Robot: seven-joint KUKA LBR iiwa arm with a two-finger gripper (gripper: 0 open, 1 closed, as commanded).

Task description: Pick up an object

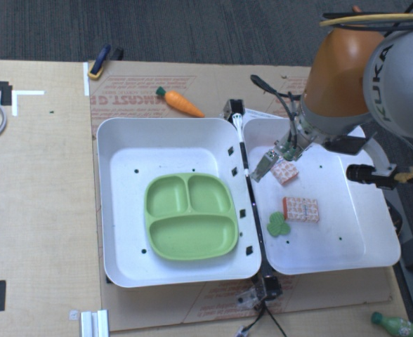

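Note:
My gripper (277, 160) hangs over the upper left part of the right bin (361, 248), under the orange-banded wrist. A small pink and white block (285, 172) sits tilted right at the gripper's tip, touching or nearly touching it; I cannot make out whether it is held. A larger pink patterned block (300, 209) lies flat in the middle of the right bin. Beside it, lower left, is a small green leafy toy (278, 225). A green divided plate (190, 216) lies in the left bin (122, 160).
A toy carrot (180, 102) lies on the cardboard behind the left bin. A blue and yellow tool (100, 62) rests at the back left. A green bottle (396, 323) lies at the bottom right. Clips join the bins along their shared wall (247, 188).

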